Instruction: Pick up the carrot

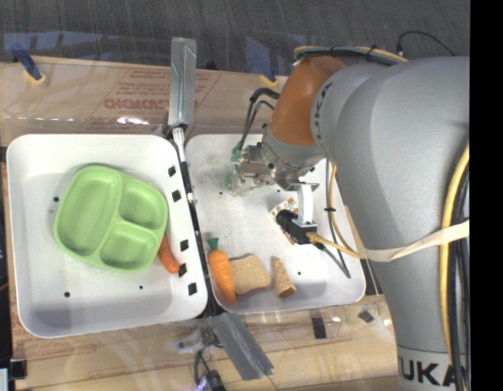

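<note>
Cardboard covers the desk [88, 88] under two white bins. Left bin [31, 300] has a green divided plate [111, 216] with a second carrot [168, 255] tucked against its lower right edge. Right bin [349, 287] holds the carrot [221, 272] down in its near-left corner, right against the wall, touching a slice of bread [251, 274], with what looks like an ice cream cone [283, 277] just past that.

The tool [251, 169] hangs over the far part of the right bin, well apart from the carrot. Honestly can't tell if it's wide or narrow from this angle.

Risk I see: with the carrot jammed between wall and bread, one side could hit the rim or grab bread instead.
</note>
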`<state>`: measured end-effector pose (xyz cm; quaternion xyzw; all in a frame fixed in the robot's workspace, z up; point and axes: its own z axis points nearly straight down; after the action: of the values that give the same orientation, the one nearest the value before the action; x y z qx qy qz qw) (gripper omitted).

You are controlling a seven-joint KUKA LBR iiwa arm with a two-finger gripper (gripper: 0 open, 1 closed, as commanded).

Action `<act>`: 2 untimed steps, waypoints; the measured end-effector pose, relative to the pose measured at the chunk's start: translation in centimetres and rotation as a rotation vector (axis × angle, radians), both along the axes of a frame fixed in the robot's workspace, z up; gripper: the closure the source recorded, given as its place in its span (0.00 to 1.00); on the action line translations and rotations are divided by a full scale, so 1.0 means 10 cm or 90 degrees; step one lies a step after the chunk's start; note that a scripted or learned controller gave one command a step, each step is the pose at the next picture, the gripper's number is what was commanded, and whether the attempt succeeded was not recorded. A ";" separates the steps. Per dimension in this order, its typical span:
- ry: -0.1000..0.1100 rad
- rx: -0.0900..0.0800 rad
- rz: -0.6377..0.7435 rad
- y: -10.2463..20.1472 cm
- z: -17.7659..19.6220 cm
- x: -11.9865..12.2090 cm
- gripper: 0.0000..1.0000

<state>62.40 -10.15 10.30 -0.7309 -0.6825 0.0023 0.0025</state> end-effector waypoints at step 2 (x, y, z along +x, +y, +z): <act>-0.006 -0.001 0.195 -0.65 0.78 0.34 0.00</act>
<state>65.75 -16.64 18.13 -0.6180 -0.7862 -0.0002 -0.0015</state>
